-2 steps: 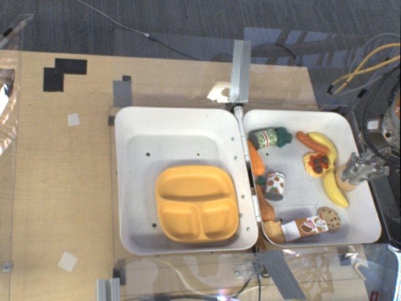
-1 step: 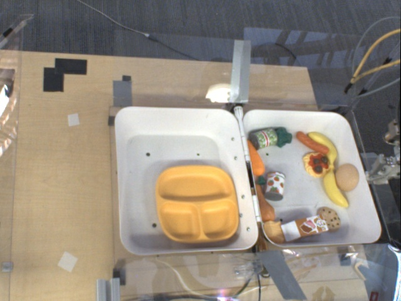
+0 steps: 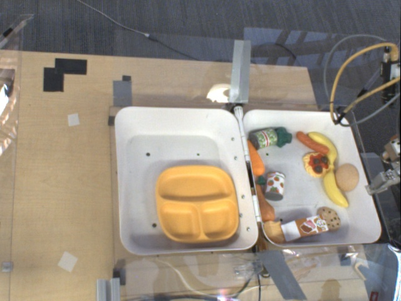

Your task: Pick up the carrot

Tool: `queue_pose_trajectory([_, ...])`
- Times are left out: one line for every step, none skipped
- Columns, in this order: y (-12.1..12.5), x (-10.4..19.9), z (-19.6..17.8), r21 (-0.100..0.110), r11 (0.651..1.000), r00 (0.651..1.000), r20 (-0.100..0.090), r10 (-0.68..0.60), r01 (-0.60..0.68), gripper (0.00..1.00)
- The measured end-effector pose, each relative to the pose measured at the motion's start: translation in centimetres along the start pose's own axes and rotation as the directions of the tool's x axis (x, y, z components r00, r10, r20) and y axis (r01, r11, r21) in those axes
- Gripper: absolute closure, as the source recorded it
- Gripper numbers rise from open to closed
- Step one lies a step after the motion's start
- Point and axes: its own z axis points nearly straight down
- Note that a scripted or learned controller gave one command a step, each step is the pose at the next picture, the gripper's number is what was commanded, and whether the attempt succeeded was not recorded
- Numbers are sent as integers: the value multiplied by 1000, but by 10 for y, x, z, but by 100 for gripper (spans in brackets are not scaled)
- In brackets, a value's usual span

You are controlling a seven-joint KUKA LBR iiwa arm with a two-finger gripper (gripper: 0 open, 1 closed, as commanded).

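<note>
The carrot (image 3: 255,160) is a slim orange piece lying lengthwise against the left wall of the right bin (image 3: 366,231), just below a green bottle (image 3: 270,137). Its lower tip ends near a small can (image 3: 274,185). Nothing covers it from above, and no fingers are near it.
The right bin also holds a red sausage (image 3: 309,141), a banana (image 3: 331,168), an egg (image 3: 346,177), a cookie (image 3: 328,218), a brown packet (image 3: 304,227) and a brown-orange piece (image 3: 267,211). A yellow divided plate (image 3: 197,202) sits in the left bin (image 3: 135,168). Yellow cables (image 3: 351,61) loop at the upper right.
</note>
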Motion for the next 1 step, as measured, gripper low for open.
queue_pose_trajectory([-3, -5, -1, 2, 989, 989, -1, -147, 147, 100])
